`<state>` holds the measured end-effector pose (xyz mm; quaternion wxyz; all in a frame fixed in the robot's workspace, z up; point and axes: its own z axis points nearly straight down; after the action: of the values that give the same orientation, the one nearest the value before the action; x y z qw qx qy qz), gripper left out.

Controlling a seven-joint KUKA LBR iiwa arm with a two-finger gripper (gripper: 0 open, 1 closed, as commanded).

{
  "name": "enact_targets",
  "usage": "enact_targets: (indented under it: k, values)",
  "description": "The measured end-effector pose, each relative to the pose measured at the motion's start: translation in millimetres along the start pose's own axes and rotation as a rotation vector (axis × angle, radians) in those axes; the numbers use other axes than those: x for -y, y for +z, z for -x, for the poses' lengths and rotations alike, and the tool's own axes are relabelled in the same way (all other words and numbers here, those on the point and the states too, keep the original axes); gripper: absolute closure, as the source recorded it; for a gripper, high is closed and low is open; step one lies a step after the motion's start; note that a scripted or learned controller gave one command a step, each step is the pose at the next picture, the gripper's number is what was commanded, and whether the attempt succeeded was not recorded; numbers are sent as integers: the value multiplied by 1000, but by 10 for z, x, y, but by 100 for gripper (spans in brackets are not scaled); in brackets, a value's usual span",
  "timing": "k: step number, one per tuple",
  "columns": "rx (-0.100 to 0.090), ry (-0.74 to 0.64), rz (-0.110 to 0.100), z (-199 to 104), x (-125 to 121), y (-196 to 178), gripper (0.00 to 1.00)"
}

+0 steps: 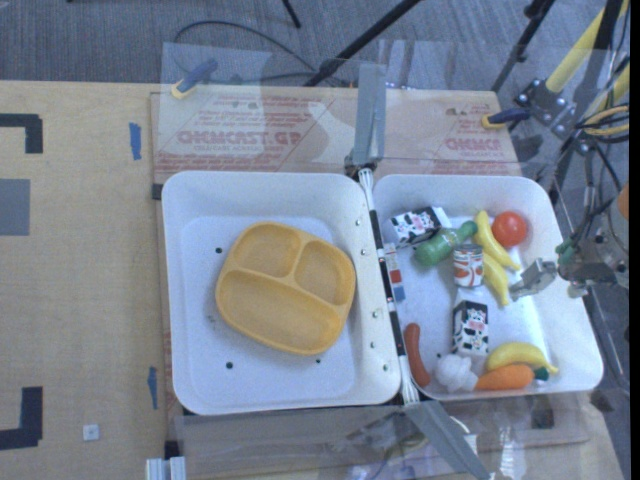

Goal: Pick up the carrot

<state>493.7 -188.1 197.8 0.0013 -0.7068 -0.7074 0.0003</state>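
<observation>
Bench (80,268) wood, taped | carrot (505,377) right bin (575,318) | fingers (533,278) state unclear

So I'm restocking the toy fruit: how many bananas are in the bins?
2, both in the right bin: one banana beside the tomato, one banana above the carrot. More may be hidden.

Carrot (505,376) in right bin (570,318)

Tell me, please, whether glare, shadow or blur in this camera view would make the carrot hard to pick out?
In the camera view the light is even and soft; the carrot reads sharp and orange against the white right bin, without glare. The end effector is slightly blurred. Clear sheeting behind the bins shows faint reflections.
</observation>
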Motion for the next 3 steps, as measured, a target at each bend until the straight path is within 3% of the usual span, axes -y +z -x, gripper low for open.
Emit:
enact_targets:
  k: [1, 2, 3]
  values:
    - [0, 200, 22, -310, 22, 846, 0]
    - [3, 587, 53, -859, -148, 917, 0]
    - [2, 587, 53, -862, -151, 918, 0]
